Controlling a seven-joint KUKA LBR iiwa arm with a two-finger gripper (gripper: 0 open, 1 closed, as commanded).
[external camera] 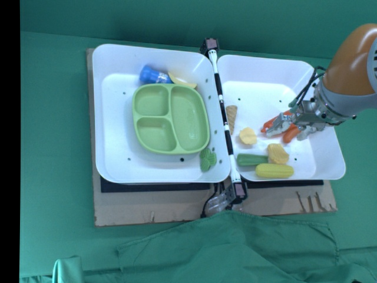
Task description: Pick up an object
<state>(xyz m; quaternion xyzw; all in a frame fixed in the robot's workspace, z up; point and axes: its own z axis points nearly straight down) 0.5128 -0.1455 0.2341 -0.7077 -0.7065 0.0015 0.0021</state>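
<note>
gripper (287,124) down in right bin (330,164), fingers spread, orange-red toy (271,123) sitting right between them, touching. honestly can't tell if it's actually squeezed or just loose. corn (274,171), cucumber (252,159) near front edge, apart from gripper.

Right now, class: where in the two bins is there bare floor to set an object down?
Right bin: bare far half, beyond the cone. Crowded near the gripper, cucumber and corn. Left bin: strips around the green plate.
</note>
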